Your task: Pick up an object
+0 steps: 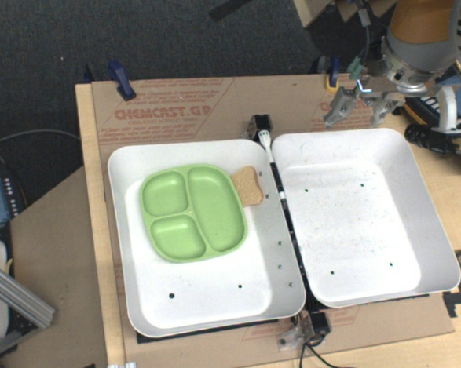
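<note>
A green three-part plate (193, 212) lies in the left bin (144, 303). A tan, bread-like piece (248, 186) rests against the plate's right edge, near the divide between the bins. My gripper (359, 109) hangs above the far edge of the right bin (379, 287), at the upper right, well away from both objects. Its two metal fingers (337, 109) stand spread apart with nothing between them.
The bins sit on a brown cardboard sheet (185, 104) clipped with blue clamps (121, 79). Black clips (261, 127) join the bins at the middle. The arm's orange band and cables crowd the upper right corner.
</note>
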Controlling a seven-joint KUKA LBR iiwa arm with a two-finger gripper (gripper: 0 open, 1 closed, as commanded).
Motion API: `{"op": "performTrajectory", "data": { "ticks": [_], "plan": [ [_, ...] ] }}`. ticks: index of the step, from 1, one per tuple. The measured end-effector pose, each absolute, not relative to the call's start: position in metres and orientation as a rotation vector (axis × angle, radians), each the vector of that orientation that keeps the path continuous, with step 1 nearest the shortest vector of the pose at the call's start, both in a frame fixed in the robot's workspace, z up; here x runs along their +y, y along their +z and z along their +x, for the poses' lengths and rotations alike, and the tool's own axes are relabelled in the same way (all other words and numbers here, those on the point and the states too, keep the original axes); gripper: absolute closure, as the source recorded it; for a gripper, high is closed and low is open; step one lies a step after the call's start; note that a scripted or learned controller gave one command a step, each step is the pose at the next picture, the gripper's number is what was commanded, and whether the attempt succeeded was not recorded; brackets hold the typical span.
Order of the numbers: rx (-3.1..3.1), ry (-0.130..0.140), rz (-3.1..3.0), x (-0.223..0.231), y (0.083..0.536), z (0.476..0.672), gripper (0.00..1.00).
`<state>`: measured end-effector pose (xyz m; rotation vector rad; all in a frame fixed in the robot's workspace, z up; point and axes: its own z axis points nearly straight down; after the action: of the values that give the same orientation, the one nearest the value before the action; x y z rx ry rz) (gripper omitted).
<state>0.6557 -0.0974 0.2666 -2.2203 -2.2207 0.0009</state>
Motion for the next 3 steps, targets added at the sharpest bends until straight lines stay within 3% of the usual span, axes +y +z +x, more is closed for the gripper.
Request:
{"op": "performTrajectory", "data": {
  "ticks": [1,2,3],
  "plan": [
    [-2.238,-0.023,-2.225,-0.052,0.425,0.608,0.00],
    [-2.229,-0.018,-2.236,-0.082,0.544,0.541,0.00],
    [-2.232,-0.001,-2.207,0.013,0.533,0.491,0.00]
  ]
}}
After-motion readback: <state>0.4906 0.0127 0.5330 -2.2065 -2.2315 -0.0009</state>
